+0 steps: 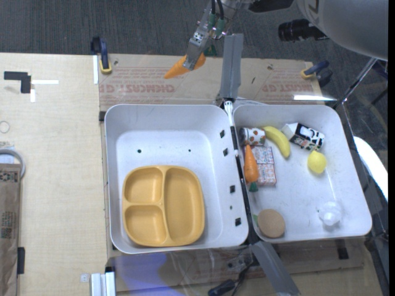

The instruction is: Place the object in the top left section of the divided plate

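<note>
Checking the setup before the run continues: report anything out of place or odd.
The gripper holds an orange object up beyond the bins' far edge, over the cardboard, not above the divided plate. Nothing looks spilled or damaged.

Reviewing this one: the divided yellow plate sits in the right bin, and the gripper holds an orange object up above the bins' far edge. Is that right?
One thing is wrong. The camera view shows the divided yellow plate in the left bin, not the right bin. The rest stands: the gripper holds an orange object between its fingers, up above the bins' far edge.
</note>
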Controlling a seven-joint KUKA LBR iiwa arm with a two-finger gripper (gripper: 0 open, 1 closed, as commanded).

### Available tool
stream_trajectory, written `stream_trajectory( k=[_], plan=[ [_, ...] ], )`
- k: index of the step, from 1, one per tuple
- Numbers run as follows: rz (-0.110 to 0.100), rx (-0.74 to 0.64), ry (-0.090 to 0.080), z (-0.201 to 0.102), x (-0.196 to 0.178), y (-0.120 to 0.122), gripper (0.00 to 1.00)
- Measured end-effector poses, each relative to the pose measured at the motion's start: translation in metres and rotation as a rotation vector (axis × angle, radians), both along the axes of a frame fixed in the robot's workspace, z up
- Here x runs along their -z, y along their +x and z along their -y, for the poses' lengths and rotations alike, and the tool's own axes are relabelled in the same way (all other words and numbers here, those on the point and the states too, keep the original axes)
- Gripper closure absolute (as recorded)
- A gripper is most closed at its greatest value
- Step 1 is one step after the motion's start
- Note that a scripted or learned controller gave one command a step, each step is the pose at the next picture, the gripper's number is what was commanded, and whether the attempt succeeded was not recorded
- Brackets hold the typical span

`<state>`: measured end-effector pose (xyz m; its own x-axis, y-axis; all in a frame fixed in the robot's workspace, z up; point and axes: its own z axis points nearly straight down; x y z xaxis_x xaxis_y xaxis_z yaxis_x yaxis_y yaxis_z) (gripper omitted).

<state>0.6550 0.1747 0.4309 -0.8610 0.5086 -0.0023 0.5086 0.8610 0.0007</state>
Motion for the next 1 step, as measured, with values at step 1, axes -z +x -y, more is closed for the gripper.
stream_trajectory(
  k=[1],
  plan=[
    [-0.002, -0.471, 0.0, -0.0542, -0.0108, -0.0719, 1.0]
  ],
)
